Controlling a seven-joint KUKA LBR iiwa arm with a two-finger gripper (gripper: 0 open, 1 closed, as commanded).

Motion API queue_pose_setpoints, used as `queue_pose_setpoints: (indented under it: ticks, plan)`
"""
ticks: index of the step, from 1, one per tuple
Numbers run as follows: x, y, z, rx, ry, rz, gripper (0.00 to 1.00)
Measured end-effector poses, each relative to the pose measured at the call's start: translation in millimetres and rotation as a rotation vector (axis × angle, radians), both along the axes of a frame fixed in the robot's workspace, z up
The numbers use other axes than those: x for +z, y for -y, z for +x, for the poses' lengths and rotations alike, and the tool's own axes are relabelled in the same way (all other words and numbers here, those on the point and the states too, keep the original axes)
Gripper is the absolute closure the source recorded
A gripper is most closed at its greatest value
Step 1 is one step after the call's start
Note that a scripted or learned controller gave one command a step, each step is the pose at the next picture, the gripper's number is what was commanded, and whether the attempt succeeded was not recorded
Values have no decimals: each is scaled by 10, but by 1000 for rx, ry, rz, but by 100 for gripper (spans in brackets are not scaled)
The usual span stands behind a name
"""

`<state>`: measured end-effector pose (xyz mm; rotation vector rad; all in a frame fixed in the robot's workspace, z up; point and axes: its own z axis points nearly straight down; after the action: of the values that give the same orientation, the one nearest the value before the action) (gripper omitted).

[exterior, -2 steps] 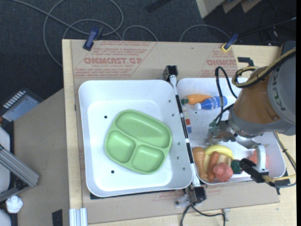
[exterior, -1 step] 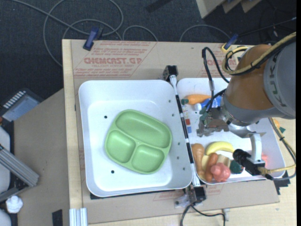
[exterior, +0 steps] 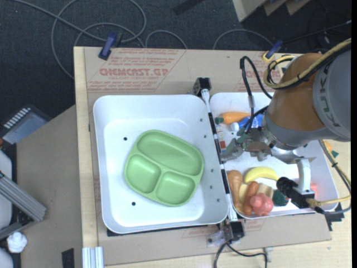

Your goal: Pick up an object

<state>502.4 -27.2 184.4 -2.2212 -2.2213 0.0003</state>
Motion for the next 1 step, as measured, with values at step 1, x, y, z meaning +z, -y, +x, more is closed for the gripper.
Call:
queue_pose_setpoints:
  ticks: [1]
  plan:
    - [-934, 677, -44, 0, 16, -3, 0]
